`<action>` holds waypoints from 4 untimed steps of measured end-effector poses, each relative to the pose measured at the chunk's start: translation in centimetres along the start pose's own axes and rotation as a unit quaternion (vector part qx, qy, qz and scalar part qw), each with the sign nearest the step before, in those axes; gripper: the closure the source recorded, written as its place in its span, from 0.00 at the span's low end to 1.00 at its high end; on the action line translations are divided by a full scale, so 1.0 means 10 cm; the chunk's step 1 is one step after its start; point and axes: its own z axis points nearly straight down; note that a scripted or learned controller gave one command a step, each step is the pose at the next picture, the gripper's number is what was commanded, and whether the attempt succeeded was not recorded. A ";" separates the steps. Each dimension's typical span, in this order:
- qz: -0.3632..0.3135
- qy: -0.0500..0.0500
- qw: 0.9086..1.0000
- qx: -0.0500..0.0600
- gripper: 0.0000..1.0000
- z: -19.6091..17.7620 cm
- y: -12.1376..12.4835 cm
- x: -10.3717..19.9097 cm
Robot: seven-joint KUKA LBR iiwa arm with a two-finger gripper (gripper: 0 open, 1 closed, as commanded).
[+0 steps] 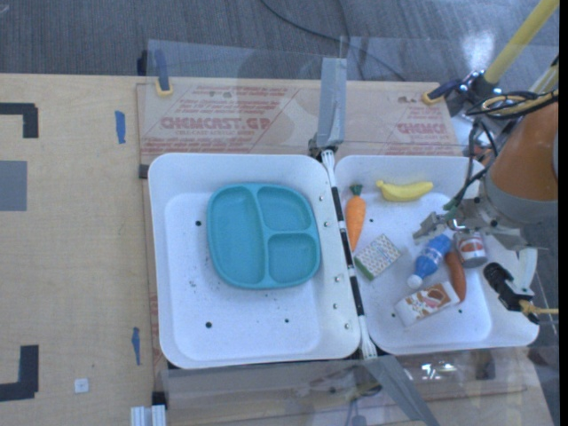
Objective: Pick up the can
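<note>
The can (471, 249), small and silver with a red label, lies in the right bin (444, 331) near its right side. It sits between a blue bottle (429, 258) and the bin's right wall. My gripper (451, 225) hangs just above and to the left of the can, with the grey arm and its orange band rising to the right. The wrist hides part of the can's upper side.
An orange-red sausage-shaped item (456, 276) and a small carton (428, 301) lie just below the can. A patterned box (377, 256), a carrot (355, 218) and a banana (404, 189) lie further left. The left bin (177, 327) holds a teal divided plate (264, 235).
</note>
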 end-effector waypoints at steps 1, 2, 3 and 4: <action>0.058 0.003 0.998 0.000 0.00 0.00 0.05 0.00; 0.094 0.004 0.995 0.025 0.00 0.19 -0.24 0.20; 0.096 0.003 0.995 0.024 1.00 0.08 -0.23 0.18; 0.128 -0.001 0.991 0.029 1.00 -0.95 0.32 0.53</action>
